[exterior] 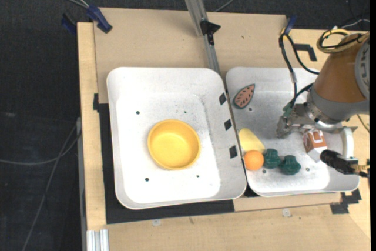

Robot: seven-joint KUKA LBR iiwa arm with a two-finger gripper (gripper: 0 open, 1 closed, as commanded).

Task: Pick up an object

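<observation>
Two white bins sit side by side on the worktop (pixel 153 32). Left bin (pixel 126 91) holds a yellow bowl (pixel 173 143). Right bin (pixel 267 82) holds a leaf-shaped piece (pixel 244 95), a yellow block (pixel 251 140), an orange ball (pixel 254 160) and a green toy (pixel 281 161). The tool (pixel 292 124) hovers over the right bin's floor, above the green toy; I cannot tell its state.

Two bins (pixel 170 76), one bowl (pixel 173 143)
</observation>
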